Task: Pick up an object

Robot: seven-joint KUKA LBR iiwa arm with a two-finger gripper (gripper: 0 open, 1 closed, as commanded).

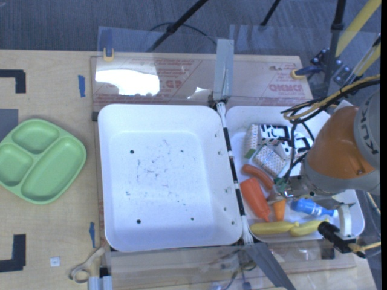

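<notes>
Arm [338, 156] reaching over right bin [357, 219]; gripper [289, 189] low among orange carrot [255, 199], yellow banana [284, 228] and blue bottle [311, 208]; finger state cannot be told.

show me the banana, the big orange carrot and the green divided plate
banana [284, 228], camera view, middle of its yellow body
big orange carrot [254, 198], camera view, mid-length
green divided plate [40, 160], camera view, ridge between compartments
</notes>
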